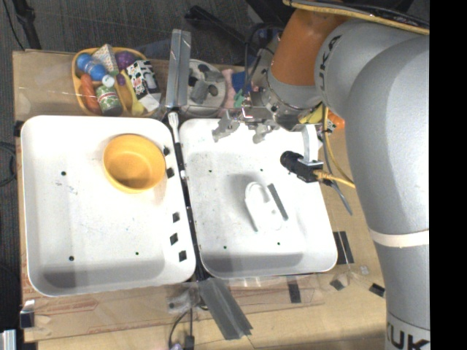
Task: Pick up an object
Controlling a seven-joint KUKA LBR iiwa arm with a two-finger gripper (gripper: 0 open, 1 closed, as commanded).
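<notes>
White object (260,203) in right bin (219,254), below-right of gripper (239,128).

Yellow basket (82,63) of small clutter

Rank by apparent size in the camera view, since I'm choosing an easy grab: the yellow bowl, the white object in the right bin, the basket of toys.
1. Basket of toys and yellow bowl: look alike, not ranked.
2. White object: smallest, pale against the right bin.
</notes>
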